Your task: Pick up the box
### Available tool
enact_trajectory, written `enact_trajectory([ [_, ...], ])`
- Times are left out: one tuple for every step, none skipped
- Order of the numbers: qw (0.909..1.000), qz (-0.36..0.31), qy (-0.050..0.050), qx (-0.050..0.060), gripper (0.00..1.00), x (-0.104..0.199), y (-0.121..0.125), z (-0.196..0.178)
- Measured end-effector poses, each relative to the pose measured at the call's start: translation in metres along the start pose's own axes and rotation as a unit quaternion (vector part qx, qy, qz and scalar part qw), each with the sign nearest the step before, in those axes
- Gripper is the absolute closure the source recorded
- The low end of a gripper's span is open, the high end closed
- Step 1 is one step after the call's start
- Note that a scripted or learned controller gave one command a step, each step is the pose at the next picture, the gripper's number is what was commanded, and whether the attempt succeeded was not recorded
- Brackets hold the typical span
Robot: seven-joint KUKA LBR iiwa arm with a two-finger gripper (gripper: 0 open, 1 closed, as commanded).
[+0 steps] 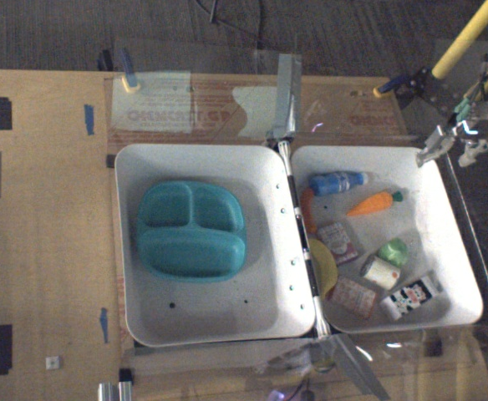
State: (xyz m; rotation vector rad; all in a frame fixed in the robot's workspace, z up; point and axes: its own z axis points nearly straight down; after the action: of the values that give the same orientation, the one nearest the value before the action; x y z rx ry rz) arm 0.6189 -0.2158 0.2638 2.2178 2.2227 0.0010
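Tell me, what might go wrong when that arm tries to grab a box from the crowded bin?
1. The small boxes lie packed among a carton, a green item and a yellow piece, so the gripper may pinch a neighbour instead.
2. Several boxes lie flat on the right bin floor, so the fingers may slide off.

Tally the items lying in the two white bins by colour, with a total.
Teal: 1, the divided plate
Blue: 1, the bottle
Orange: 1, the carrot
Green: 1, the small round item
Yellow: 1, the flat piece
Pinkish: 2, the packets
White or cream: 2, the small box and the carton
Total: 9
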Motion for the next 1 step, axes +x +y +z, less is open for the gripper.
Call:
enact_trajectory([
  [0.9958, 0.091, 0.003, 0.000, 0.00, 0.0033, -0.0369, 0.1589],
])
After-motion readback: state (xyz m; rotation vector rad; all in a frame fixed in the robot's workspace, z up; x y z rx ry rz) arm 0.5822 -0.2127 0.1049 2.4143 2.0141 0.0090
